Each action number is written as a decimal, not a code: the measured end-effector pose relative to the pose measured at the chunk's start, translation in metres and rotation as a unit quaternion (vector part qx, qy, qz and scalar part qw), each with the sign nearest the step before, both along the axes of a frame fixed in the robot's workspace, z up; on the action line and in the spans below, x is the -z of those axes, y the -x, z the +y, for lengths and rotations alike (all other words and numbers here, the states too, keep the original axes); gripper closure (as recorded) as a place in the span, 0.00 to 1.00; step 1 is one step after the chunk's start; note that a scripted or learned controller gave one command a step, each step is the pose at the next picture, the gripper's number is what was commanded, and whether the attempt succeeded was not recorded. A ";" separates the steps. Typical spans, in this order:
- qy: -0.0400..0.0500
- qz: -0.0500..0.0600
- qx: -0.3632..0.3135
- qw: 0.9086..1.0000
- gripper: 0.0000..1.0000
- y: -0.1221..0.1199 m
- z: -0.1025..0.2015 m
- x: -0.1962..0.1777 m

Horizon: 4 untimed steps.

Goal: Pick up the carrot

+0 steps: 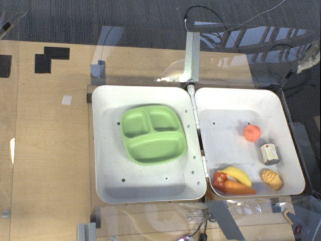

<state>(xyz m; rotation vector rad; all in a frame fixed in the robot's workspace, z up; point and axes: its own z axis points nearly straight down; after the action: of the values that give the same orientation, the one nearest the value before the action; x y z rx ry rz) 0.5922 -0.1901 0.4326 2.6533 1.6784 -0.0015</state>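
Two white bins sit on the tabletop. The carrot point(239, 188) lies in the right bin's point(225, 109) near-left corner, touching a banana point(236, 174). Reaching has not begun; the hand's state cannot be told.

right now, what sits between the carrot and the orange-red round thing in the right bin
In the camera view, the banana lies just above the carrot, touching it. Beyond the banana, bare white bin floor stretches up to the orange-red round thing.
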 end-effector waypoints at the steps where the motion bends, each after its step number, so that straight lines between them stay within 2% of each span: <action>1: -0.001 0.001 0.029 1.000 0.00 -0.006 0.075 0.002; 2: 0.000 0.001 0.162 0.987 0.00 0.026 -0.007 0.000; 3: 0.001 0.003 0.155 0.988 1.00 0.023 -0.006 -0.007; 4: 0.000 0.000 -0.049 0.999 1.00 0.006 0.007 -0.001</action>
<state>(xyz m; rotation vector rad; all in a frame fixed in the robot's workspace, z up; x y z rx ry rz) 0.5857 -0.1831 0.4335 2.5679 1.8075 -0.0005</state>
